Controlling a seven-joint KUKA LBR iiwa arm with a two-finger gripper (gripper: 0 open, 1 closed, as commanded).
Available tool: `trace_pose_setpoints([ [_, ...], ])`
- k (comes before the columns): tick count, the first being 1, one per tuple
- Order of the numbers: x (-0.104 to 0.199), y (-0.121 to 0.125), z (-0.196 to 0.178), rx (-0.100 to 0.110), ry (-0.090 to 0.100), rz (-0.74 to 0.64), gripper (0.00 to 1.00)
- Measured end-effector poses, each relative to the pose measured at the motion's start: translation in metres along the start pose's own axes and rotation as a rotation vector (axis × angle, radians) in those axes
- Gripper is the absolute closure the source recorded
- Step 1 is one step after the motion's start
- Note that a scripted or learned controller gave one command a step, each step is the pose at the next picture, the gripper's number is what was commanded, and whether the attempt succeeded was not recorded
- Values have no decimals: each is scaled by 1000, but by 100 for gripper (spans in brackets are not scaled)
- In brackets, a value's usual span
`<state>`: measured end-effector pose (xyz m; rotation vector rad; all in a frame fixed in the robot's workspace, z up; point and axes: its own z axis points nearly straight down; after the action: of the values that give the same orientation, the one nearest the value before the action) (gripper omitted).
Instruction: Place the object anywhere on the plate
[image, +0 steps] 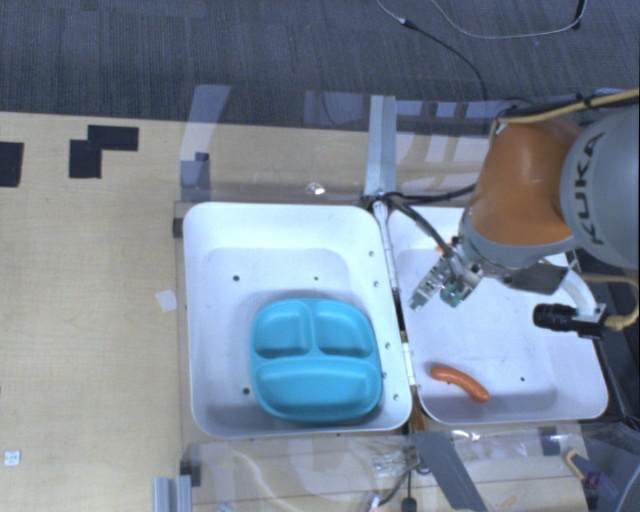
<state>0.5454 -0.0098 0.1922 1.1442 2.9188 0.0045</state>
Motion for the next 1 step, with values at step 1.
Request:
trace_pose_setpoints([
  [1, 18, -6, -33, -2, -2, -282, 100],
])
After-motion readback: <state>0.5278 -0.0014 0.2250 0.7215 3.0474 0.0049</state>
